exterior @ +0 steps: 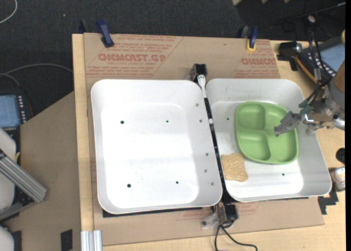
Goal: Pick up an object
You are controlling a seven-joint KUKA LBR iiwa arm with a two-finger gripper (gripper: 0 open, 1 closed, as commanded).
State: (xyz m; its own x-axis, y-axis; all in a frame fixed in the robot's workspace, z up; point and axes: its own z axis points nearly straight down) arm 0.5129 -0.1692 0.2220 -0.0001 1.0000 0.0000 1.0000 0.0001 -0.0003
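Pincer point(282, 126) over the green sectioned plastic plate point(264, 133) in the right white bin point(307, 187); nothing lifted yet.

Grey fingers reach in from the right and end above the plate's right rim; whether they are released or clenched I cannot tell from this angle, and nothing is visibly between them. Risk: the plate is wide and shallow, so a pinch on the thin rim may slip, or tip the plate as it rises. Count: two white bins on the surface, one green plate, one tan spongy flat piece point(234, 167) lying just beside the plate's lower left edge. Left white bin point(104, 135) shows only small dark dots.
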